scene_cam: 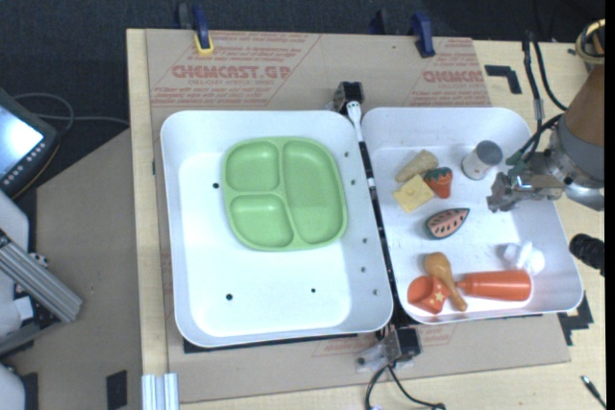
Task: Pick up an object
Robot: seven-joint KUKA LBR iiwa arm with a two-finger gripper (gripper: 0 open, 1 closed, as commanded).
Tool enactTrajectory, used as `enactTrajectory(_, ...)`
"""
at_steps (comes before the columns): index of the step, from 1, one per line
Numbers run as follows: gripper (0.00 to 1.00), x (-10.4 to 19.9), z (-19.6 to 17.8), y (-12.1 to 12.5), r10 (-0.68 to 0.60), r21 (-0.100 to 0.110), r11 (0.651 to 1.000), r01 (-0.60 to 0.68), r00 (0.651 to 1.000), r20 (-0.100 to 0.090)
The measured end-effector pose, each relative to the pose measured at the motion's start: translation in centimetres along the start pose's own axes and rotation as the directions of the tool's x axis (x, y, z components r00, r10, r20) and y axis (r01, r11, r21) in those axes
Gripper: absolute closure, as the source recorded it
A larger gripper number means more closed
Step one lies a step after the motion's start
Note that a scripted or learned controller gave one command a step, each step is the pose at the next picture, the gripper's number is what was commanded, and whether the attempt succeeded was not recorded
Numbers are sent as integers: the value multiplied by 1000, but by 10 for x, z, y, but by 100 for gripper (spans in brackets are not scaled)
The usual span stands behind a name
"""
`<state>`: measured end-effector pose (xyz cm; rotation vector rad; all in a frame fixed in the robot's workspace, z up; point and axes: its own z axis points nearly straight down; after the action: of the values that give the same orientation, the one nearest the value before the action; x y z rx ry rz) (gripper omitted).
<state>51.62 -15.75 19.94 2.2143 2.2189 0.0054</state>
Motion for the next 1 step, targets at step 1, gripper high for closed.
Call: enactTrajectory(1,100,0,-27,1,0,2,1000,0,1000,0)
